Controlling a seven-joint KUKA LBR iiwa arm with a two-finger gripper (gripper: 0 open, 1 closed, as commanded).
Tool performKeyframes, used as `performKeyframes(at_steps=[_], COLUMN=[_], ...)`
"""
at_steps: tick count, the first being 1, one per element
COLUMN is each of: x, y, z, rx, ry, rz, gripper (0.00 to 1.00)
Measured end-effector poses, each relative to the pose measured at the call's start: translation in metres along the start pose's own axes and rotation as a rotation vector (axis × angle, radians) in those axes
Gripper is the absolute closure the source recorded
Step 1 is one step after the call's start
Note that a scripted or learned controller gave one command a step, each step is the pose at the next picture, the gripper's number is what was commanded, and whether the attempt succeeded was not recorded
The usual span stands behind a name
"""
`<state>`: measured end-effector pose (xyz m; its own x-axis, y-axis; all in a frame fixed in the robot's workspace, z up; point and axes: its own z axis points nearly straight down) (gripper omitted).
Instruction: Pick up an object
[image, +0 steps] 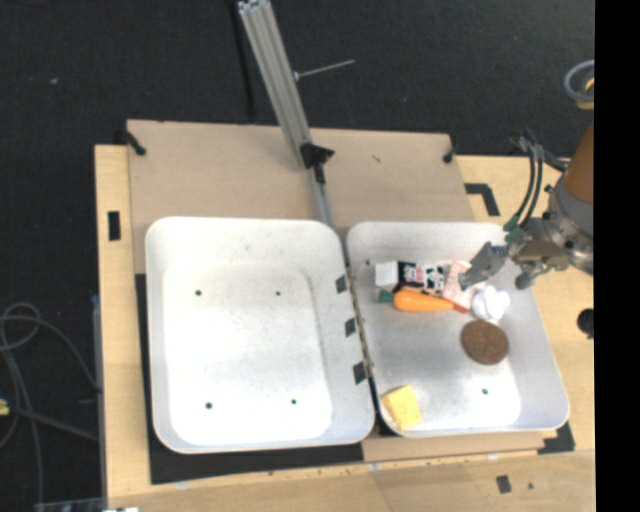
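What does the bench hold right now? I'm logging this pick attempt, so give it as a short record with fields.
right bin: carrot, brown disc, yellow block, white round object, printed tube or packet
left bin: bare white floor with a few dark dots
gripper: over the right bin's upper right, near the white round object
held object: none seen between the fingers
arm: reaches in from the right

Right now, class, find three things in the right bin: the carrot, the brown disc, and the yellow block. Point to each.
carrot (422, 302), camera view, middle of its orange body.
brown disc (485, 343), camera view, centre of its top face.
yellow block (402, 406), camera view, middle of its top.
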<state>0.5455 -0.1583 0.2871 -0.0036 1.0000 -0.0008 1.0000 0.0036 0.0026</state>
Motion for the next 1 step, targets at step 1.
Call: performKeyframes(at_steps=[1], x=[-0.0002], y=[0.0], z=[0.0], rx=[-0.001], ry=[0.0], rz=[0.002], gripper=[0.0])
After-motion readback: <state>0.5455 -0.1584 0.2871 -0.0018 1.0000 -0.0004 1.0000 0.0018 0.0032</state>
